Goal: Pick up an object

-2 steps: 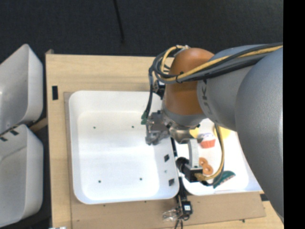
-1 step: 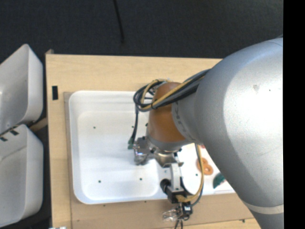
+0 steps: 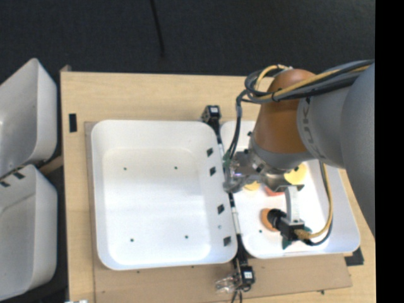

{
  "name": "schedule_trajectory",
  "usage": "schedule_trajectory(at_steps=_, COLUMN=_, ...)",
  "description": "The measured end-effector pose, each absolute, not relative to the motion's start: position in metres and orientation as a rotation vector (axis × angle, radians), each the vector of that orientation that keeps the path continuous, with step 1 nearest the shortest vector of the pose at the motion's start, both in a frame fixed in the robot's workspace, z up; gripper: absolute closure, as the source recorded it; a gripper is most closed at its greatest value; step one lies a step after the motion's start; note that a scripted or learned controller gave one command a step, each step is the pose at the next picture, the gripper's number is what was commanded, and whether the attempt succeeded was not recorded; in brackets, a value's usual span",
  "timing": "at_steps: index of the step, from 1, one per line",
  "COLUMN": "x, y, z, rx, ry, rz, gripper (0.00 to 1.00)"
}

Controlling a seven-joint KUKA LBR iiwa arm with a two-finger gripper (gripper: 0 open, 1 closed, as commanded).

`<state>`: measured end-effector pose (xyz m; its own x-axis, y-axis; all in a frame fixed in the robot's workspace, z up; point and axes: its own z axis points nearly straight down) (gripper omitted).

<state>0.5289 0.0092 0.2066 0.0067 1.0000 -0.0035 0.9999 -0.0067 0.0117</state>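
My gripper (image 3: 242, 174) hangs low over the left part of the right bin (image 3: 338, 231), close to the wall between the two bins. The arm's orange band (image 3: 283, 122) covers much of that bin. Beside the gripper a small yellow piece (image 3: 253, 185) peeks out, and a red-orange piece (image 3: 273, 193) lies just to its right. Another yellow thing (image 3: 294, 177) shows under the wrist. An orange-brown round thing (image 3: 266, 219) lies nearer the front of the bin. I cannot see anything between the fingers.
The left bin (image 3: 151, 127) is white with a few small dark marks on its floor. Small black clips (image 3: 211, 113) sit on the dividing rims. White boxes (image 3: 22, 112) stand at the far left, off the bench.
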Motion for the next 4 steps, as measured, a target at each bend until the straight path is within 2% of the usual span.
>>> schedule_trajectory(at_steps=1, x=0.556, y=0.090, z=0.247, rx=2.208, ry=2.231, rz=0.013, gripper=1.00)
schedule_trajectory(at_steps=2, x=0.567, y=0.098, z=0.103, rx=2.218, ry=2.217, rz=0.010, gripper=1.00)
schedule_trajectory(at_steps=3, x=0.545, y=0.107, z=0.107, rx=2.212, ry=2.206, rz=0.024, gripper=1.00)
schedule_trajectory(at_steps=4, x=0.552, y=0.093, z=0.250, rx=2.211, ry=2.217, rz=0.022, gripper=1.00)
